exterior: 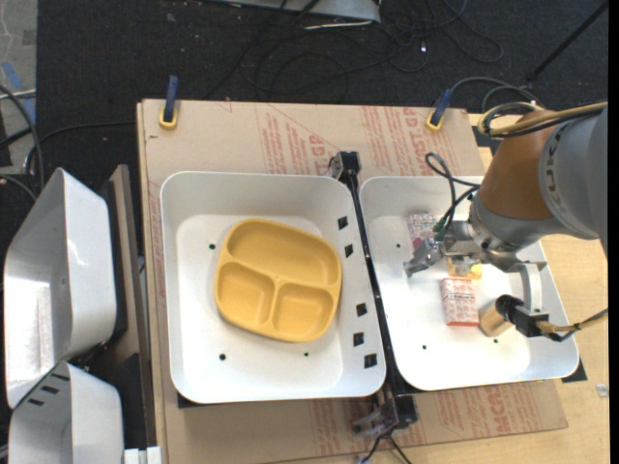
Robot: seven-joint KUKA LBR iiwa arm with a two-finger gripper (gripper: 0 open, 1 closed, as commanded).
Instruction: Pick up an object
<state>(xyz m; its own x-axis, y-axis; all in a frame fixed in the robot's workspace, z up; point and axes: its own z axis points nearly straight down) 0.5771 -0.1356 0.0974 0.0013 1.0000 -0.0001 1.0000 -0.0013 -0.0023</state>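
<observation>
Nothing is lifted yet. The gripper (426, 257) hangs low in the right bin (406, 356), and I cannot tell its state. A small packet (458, 301) lies just beside it; the yellow tray (278, 280) sits in the left bin (184, 356).

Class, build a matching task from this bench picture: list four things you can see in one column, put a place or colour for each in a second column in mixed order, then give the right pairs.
Things
1. divided plate
2. small packet
3. arm's band
4. clamp

Descriptions
A. lies in the right bin
B. orange, above the wrist
C. yellow, in the left bin
D. grips the board's back left edge

Pairs: 1-C, 2-A, 3-B, 4-D
</observation>
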